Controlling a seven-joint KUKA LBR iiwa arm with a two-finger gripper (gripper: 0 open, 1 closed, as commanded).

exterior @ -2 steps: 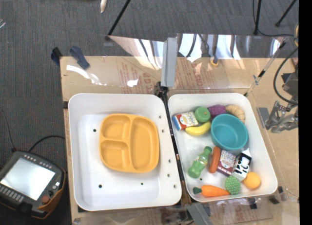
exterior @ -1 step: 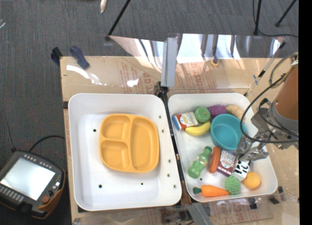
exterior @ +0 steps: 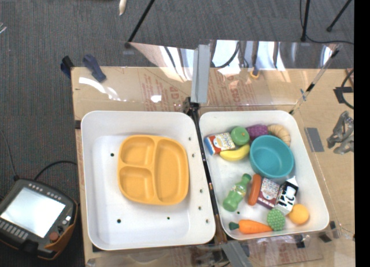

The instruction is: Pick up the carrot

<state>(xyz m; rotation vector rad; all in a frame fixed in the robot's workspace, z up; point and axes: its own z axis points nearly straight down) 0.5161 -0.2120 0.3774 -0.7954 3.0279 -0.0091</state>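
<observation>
The carrot [exterior: 252,226] is orange with a green stub at its left end. It lies flat along the front wall of the right bin [exterior: 306,144], between a green bottle [exterior: 236,194] and a bumpy green ball [exterior: 276,219]. My gripper [exterior: 341,133] is a grey shape at the far right of the camera view. It hangs over the bench outside the right bin, well away from the carrot and behind it to the right. Nothing shows in it.
The right bin also holds a teal bowl [exterior: 272,156], a banana [exterior: 235,154], a red-orange stick [exterior: 254,189], small cartons [exterior: 277,195], an orange fruit [exterior: 299,214] and other toy foods. The left bin [exterior: 98,144] holds a yellow divided plate [exterior: 154,169].
</observation>
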